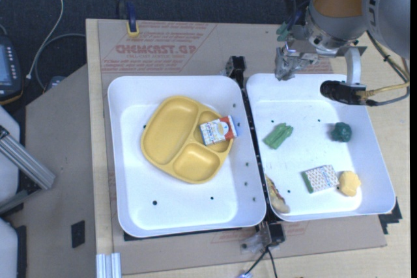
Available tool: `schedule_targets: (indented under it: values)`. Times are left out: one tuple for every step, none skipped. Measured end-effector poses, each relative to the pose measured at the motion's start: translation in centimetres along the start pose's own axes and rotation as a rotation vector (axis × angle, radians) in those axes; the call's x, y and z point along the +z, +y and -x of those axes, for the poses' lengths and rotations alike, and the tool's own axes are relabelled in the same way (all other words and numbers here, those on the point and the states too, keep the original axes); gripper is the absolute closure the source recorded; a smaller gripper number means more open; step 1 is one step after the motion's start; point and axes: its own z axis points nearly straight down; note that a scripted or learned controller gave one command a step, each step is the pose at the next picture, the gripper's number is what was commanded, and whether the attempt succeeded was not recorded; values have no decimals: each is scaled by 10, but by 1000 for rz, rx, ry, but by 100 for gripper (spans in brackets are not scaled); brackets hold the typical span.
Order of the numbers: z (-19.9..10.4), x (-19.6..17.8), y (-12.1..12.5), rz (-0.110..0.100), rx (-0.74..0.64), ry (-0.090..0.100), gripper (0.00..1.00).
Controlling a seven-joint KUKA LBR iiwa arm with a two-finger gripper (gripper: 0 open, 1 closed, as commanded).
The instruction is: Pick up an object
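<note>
Overhead, the grey arm with its orange band is reaching in from the upper right of the frame, and its pincer is hanging above the far rim of the right bin, near that bin's upper left corner. Whether the pincer is parted or closed cannot be told from this angle, and nothing is showing between its tips.

The things to pick are lying well apart from it. In the right bin, a green ridged piece is sitting tilted toward the left side. A dark green ball-like thing is resting near the right wall. Lower down, a small patterned packet is lying just beside a yellow lump, the two touching or nearly so. A brownish peel-like thing is lying along the bin's lower left edge.

In the left bin, a yellow divided plate is sitting at a slant in the middle. A small carton with white and red faces is lying on the plate's right side, over the edge of its compartments.

Both bins are sitting side by side on a cardboard-covered surface printed with red lettering near the top. A black clip is standing at the far edge between the bins, and a yellow and blue clamp is gripping the surface's upper left edge.
</note>
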Motion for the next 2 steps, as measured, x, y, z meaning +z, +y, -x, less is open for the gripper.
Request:
schedule_targets:
  values:
    - [-42, 9, -8, -1, 2, -1, 100]
    - [-93, 12, -8, 2, 3, -2, 100]
